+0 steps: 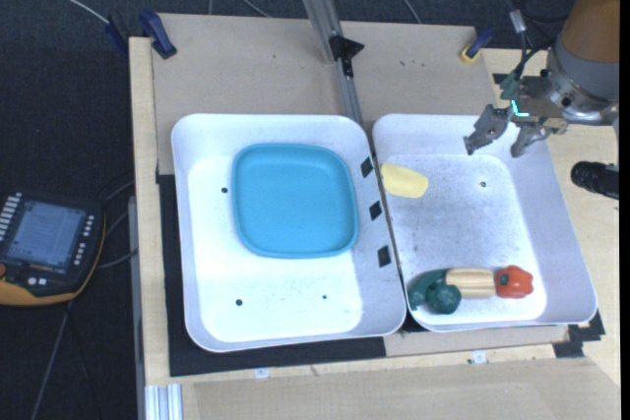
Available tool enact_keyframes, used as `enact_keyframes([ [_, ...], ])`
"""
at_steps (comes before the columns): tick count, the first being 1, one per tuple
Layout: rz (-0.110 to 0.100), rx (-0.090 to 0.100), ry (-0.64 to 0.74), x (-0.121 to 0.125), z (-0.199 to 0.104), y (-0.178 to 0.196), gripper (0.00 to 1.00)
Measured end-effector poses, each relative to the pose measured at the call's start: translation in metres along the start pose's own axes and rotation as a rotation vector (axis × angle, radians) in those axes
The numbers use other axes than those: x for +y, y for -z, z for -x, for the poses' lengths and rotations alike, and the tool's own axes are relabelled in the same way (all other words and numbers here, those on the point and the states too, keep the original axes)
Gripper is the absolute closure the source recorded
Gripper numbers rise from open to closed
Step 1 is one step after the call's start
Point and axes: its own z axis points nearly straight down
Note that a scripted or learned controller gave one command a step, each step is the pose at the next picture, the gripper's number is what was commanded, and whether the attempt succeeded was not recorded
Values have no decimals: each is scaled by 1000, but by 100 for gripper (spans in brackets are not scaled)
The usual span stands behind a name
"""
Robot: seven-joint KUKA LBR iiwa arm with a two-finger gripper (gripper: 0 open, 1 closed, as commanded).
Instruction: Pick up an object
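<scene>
Above the right bin's point(551, 211) far rim, tool point(504, 139) spread.

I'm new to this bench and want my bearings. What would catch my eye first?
A big blue plate lies in the left bin. In the right bin, a yellow piece sits by the left wall, and green, tan and red toy foods line the near edge. The open pincer hovers over its far right corner.
</scene>
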Motion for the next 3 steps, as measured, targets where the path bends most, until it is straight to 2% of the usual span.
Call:
enact_keyframes([
  [1,0,0,0,0,0,0,0],
  [2,-5,1,0,-4,-10,-54,0],
  [3,-4,0,0,-3,-7,-96,0],
])
